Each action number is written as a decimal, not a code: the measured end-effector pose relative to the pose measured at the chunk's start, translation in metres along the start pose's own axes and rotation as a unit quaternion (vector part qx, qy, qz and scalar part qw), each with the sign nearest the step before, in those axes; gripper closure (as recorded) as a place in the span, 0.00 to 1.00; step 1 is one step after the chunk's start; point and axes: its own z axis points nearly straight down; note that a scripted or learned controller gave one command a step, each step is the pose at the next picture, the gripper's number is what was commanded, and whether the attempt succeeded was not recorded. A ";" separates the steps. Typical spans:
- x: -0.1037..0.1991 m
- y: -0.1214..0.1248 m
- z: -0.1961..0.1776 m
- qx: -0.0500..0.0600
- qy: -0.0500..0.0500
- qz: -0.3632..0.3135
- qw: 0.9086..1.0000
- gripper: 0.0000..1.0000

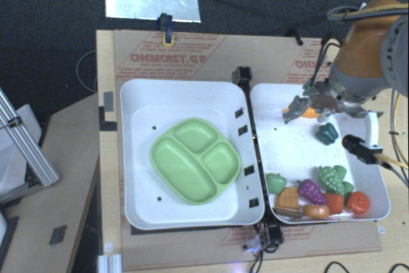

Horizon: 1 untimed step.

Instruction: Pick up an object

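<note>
Cardboard-lined bench (192, 51), dark carpet (51, 3) beyond

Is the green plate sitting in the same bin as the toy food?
No, the green plate lies in the left bin, while the toy food is in the right bin.
</note>
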 end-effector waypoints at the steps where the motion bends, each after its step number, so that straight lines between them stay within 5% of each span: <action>1: -0.008 0.000 0.055 0.000 0.000 0.001 1.000 0.00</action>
